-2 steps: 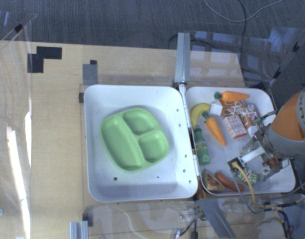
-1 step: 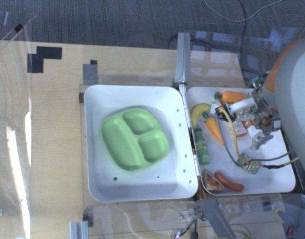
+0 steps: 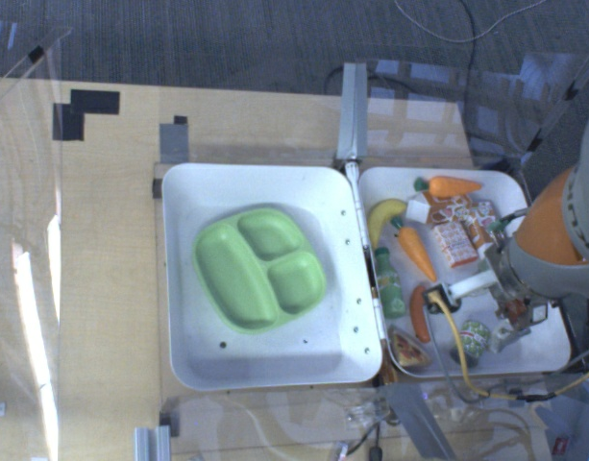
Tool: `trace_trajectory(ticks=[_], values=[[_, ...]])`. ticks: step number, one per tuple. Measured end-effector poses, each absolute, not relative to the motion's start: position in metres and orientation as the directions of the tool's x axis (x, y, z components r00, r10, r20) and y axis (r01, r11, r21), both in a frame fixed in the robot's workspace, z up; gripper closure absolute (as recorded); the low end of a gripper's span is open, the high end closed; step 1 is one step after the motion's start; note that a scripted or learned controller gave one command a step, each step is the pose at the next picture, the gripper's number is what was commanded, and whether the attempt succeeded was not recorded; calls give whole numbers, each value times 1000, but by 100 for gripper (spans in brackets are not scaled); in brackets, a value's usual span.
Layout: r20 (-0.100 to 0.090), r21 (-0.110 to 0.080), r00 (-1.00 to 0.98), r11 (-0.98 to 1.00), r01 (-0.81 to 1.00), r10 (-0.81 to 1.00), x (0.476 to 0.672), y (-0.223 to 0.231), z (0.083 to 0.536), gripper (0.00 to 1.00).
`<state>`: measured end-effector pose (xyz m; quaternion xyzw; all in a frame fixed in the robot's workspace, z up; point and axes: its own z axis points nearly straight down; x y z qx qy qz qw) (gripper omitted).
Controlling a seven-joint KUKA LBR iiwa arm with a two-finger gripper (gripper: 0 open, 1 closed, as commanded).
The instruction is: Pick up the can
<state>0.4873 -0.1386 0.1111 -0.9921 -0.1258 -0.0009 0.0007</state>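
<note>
The shallow white right-hand bin (image 3: pixel 539 353) is crowded, so the jaws (image 3: pixel 513 323) could catch the yellow cable (image 3: pixel 451 329) or nudge the orange plastic carrot (image 3: pixel 416 252). I cannot tell their state. The small green-labelled can (image 3: pixel 474 339) lies near the bin's front edge, just left of them.

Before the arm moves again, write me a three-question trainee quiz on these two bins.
1. True or false: the green three-compartment plastic plate lies in the right white bin.
2. Which item sits nearest the gripper? A) yellow banana B) small green-labelled can C) orange carrot at the bin's top edge
3. Fill in: the arm's band above the wrist is ____.

Key: 1 false, it lies in the left white bin; 2 B; 3 orange.
</note>
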Motion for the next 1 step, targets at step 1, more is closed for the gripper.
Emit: trace_trajectory(ticks=[1], values=[[3, 0, 948, -948, 318, 318, 550, -121, 177, 0]])
